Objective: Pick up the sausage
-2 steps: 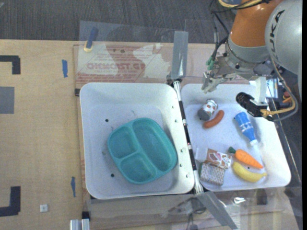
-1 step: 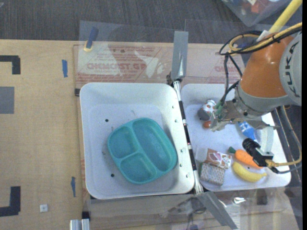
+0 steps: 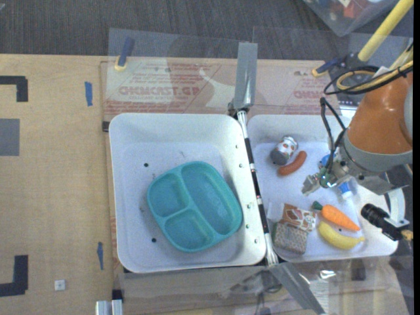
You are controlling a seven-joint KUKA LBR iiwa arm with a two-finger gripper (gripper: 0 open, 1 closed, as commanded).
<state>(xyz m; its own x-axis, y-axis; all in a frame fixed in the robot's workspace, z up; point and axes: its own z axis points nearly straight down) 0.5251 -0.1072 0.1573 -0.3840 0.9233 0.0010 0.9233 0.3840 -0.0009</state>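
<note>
Sausage [image 3: 292, 163] lay at a slant in the far part of the right bin [image 3: 262, 133], its far-left end just beside a small grey-and-white toy [image 3: 283, 151], and I saw nothing gripping it. My gripper [image 3: 319, 179] hung to its right, close but apart from it, and its fingers looked spread and empty, though the metal there was too cluttered for me to be sure. Nearer lay a carrot [image 3: 340, 217] on a banana [image 3: 339, 236], and the left bin [image 3: 125, 136] held a teal divided plate [image 3: 193, 205].
</note>
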